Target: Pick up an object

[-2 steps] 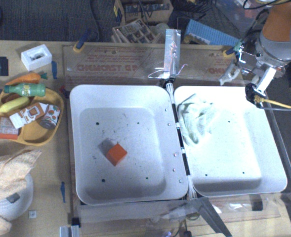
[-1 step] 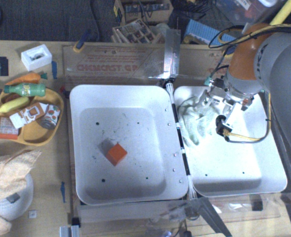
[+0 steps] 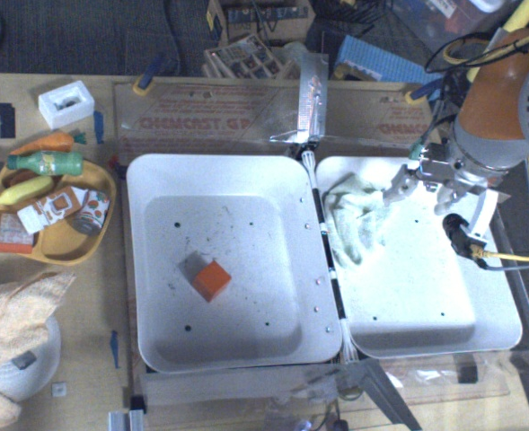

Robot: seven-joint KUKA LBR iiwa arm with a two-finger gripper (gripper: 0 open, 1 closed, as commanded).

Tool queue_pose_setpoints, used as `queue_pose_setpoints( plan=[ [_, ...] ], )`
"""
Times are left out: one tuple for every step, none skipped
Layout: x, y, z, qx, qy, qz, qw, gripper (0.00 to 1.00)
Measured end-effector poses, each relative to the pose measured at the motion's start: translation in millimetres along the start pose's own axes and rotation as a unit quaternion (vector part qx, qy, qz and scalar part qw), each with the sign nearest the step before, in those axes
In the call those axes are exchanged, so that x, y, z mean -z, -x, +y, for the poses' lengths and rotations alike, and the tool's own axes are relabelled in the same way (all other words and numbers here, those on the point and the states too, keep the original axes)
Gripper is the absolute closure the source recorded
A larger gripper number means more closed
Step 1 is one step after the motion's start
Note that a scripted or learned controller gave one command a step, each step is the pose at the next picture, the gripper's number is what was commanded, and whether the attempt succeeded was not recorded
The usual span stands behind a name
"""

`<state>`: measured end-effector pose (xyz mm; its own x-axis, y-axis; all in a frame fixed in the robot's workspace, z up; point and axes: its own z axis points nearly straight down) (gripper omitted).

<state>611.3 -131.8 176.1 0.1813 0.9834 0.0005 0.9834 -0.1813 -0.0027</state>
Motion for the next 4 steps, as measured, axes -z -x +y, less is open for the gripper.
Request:
queue_pose_setpoints(
  plan=[
    [18.7, 37.4, 11.0, 0.030, 0.003, -0.001, 0.9995, 0.00],
    [-77.6, -46.0, 36.4, 0.071, 0.002, 0.000, 0.9975, 0.00],
    [-70.3, 42.3, 64.5, 0.049, 0.003, -0.001, 0.9988, 0.00],
    [14.1, 67.7, 51.5, -0.011, 0.003, -0.001, 0.9999, 0.00]
  ],
)
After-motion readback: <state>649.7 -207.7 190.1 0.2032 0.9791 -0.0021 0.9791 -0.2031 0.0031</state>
